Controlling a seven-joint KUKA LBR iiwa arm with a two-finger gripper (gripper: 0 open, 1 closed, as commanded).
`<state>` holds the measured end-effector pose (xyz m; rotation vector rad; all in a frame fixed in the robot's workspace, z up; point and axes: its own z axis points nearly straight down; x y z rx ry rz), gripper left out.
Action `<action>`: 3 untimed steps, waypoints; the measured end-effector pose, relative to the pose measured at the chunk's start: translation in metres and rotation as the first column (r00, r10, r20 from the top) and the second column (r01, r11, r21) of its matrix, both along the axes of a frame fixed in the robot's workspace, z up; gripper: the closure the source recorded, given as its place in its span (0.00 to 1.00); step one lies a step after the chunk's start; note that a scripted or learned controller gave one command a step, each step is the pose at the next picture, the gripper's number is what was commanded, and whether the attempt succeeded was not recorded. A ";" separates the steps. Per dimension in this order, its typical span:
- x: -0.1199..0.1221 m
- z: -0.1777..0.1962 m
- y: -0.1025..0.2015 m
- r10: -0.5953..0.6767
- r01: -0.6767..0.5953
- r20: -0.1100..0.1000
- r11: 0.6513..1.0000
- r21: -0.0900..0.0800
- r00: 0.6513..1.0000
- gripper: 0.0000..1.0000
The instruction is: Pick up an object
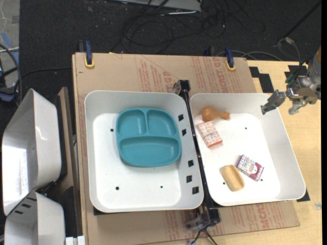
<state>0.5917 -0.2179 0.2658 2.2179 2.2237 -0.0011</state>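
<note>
A: Cardboard covers the bench point(153, 70) under two white bins; where is the gripper?

B: The gripper point(284, 102) hangs over the right bin's point(291, 152) far right rim, fingers spread apart, holding nothing

A: Best target?

B: Probably the orange chicken leg point(213, 114), nearest; the small box point(209, 135) lies just beside it, so descend centred and close squarely

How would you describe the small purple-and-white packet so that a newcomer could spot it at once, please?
Start at the right bin, the one without the teal divided plate. In its near right part lies the purple-and-white packet, just right of a tan bread-like roll. It is the only purple item; the other packet, nearer the divider, is red and white.
</note>
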 end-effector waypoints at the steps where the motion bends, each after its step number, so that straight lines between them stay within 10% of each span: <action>1: 0.000 0.000 0.000 0.000 0.000 0.000 1.000 0.000 1.000 0.00; 3: 0.009 -0.112 -0.002 -0.003 0.003 -0.003 1.000 0.001 1.000 0.00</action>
